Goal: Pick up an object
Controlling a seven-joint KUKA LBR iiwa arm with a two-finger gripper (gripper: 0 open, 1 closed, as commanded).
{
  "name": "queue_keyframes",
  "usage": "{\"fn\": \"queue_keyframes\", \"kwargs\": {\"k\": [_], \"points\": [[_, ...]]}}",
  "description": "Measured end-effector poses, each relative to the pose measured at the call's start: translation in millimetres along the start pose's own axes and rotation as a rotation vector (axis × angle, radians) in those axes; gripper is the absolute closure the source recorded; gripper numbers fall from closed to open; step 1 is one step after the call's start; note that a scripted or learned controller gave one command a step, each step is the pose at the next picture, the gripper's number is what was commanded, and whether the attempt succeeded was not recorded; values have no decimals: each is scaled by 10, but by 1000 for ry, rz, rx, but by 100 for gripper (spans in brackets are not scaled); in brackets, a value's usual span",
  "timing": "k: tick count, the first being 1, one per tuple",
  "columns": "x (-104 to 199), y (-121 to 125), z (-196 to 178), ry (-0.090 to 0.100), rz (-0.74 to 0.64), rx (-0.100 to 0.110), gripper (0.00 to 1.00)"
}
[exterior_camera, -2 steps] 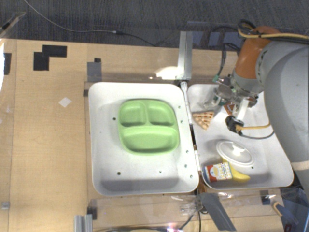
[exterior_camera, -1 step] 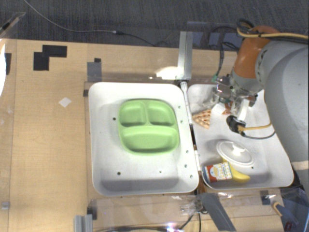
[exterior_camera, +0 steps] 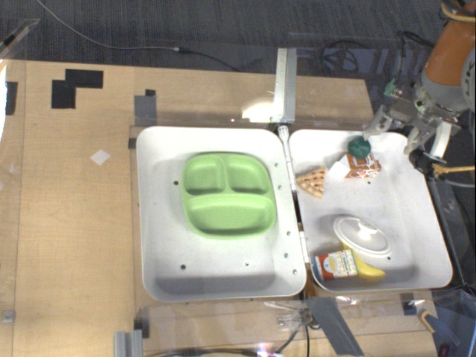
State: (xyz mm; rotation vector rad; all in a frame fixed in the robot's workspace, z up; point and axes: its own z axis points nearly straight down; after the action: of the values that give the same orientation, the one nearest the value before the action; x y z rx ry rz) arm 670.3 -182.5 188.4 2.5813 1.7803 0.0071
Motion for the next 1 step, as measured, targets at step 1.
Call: {"fn": "queue_keyframes", "kwargs": {"k": [1], "points": [[360,-66,701,2,-90,-24,0]]}}
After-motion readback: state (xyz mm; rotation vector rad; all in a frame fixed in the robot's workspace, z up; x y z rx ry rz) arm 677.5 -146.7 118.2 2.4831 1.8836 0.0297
